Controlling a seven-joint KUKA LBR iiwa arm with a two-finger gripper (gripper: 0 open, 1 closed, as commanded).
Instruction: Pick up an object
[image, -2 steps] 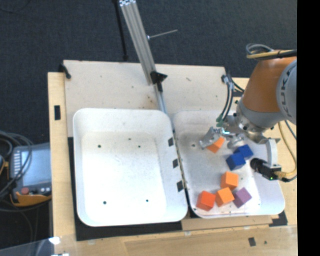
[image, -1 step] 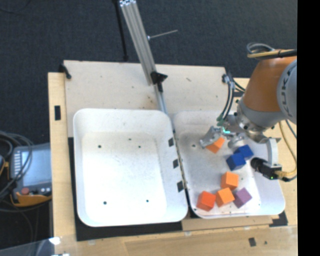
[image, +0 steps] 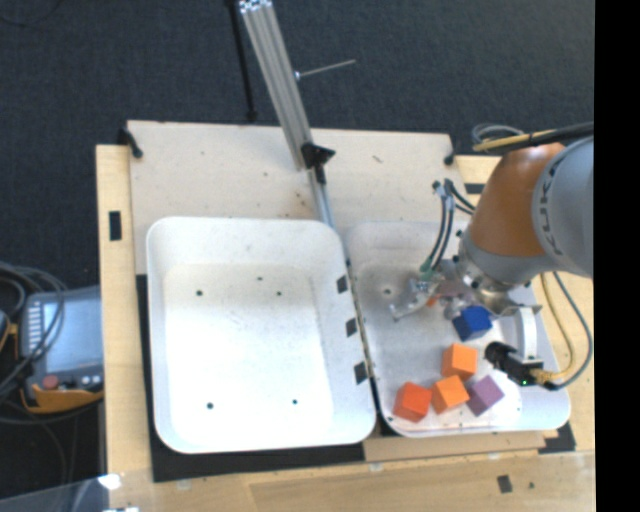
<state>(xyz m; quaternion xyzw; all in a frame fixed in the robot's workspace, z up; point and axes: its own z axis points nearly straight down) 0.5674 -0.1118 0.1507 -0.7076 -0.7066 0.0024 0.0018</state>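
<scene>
Blocks wait in the right bin for one good grab

Blocks are the things to pick from, and they all sit in the right white plastic bin (image: 395, 255). A small blue cube (image: 472, 322) lies just under the arm's wrist. Below it is an orange cube (image: 462, 359), with a second orange cube (image: 450, 392) touching it from below. A rounder orange-red block (image: 412, 401) sits near the bin's bottom edge, and a purple cube (image: 486, 394) sits just beside the second orange cube. The left white plastic bin (image: 160, 300) lies right next to this one on the wooden tabletop (image: 220, 160).

The tool (image: 418, 297) hangs low over the upper middle of the right bin, to the left of the blue cube. I cannot tell how wide it is, because it is small and blurry, and I see no block in it.

To do this step well, I think the arm should choose one block that stands alone. The blue cube looks like the best one, since it is close and nothing touches it. The tool should line up right over the middle of that cube, come straight down, squeeze both flat sides, then lift slowly. The two orange cubes press together, so a grab there could slip or push them away.
</scene>
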